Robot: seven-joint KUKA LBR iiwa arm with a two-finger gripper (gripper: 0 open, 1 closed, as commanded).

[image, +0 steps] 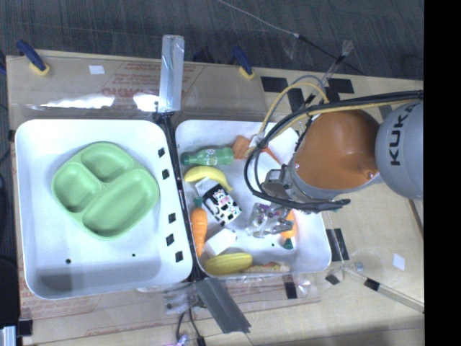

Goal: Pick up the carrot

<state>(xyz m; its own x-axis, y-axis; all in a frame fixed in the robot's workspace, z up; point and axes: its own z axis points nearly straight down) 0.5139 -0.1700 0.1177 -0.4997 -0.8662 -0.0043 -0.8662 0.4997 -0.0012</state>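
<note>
Gripper: low in the right bin; whether spread or pressed together, I cannot tell.
Carrot: lies at the bin's 8 o'clock side, by the left wall, apart from the gripper.
Banana: at 12 o'clock from the carrot.

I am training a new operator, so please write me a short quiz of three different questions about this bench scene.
1. True or false: the green divided plastic plate lies in the left white bin.
2. Multiple choice: the orange carrot by the right white bin's left wall lies between which two things? A) two yellow bananas B) two green bottles C) two plates
3. Fill in: the two-finger gripper hovers over the ____ bin.

Key: 1 true. 2 A: one yellow banana lies above it in the picture, another below. 3 right.
</note>
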